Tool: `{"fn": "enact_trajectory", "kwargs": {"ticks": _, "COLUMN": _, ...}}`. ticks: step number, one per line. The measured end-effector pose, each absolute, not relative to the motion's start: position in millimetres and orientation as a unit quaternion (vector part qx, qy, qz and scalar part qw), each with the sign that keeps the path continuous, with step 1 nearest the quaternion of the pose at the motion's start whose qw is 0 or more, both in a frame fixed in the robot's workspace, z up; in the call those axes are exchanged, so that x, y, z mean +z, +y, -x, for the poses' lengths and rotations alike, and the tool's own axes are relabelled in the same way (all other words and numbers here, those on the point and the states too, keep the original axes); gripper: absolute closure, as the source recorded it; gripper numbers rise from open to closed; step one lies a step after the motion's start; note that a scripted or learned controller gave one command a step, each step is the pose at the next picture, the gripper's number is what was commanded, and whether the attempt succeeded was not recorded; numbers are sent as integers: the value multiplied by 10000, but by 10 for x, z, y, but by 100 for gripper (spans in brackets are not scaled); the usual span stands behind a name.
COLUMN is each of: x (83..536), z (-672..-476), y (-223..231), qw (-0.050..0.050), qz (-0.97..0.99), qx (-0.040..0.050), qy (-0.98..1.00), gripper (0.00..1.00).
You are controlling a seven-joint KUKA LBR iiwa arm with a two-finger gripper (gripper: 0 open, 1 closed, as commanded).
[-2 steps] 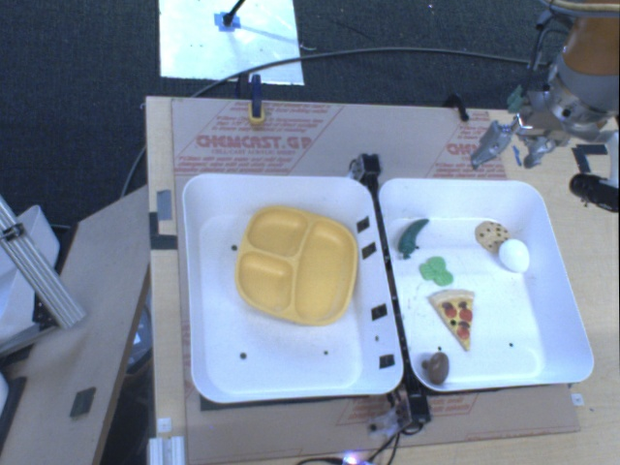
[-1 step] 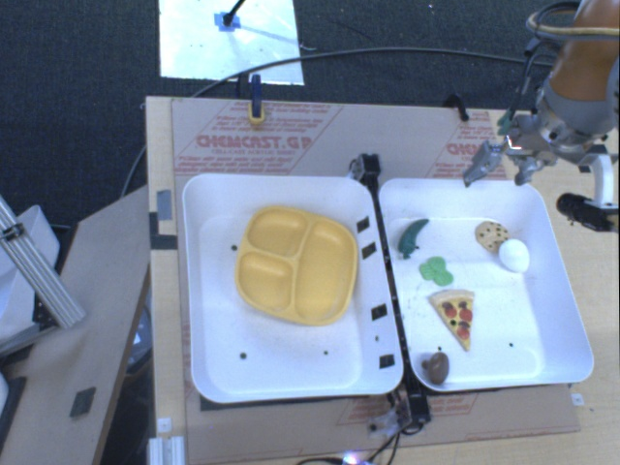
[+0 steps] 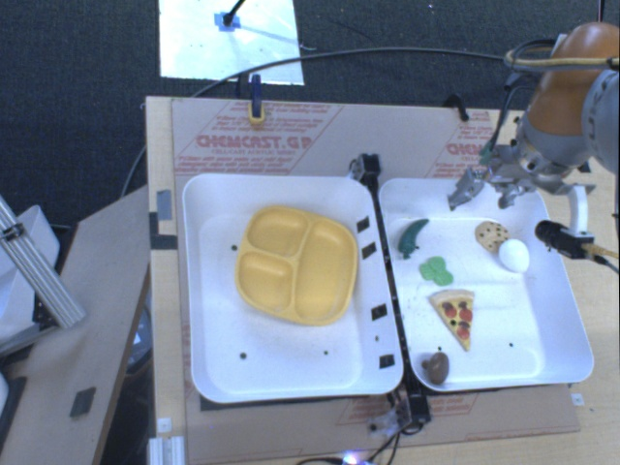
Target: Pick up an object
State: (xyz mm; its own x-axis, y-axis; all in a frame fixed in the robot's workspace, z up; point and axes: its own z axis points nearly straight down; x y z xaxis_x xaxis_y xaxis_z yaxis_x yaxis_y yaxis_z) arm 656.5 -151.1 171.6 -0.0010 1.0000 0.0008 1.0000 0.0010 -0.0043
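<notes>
Pizza slice (image 3: 454, 317), egg (image 3: 513, 255), cookie (image 3: 491, 233): right bin (image 3: 572, 342) | yellow tray (image 3: 295, 263): left bin (image 3: 208, 356) | tool (image 3: 487, 190): spread

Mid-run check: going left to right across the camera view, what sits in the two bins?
Yellow divided plate → dark green pepper-like piece → brown lump → pizza slice → cookie → white egg. The light green piece overlaps the brown lump's span, so I left it out.
</notes>
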Motion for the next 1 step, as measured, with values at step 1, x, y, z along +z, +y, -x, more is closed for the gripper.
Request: {"fn": "enact_trajectory", "kwargs": {"ticks": 1, "x": 1147, "z": -6596, "y": -1558, "qw": 15, "qz": 7069, "qx": 11, "qy": -7073, "gripper": 0}}
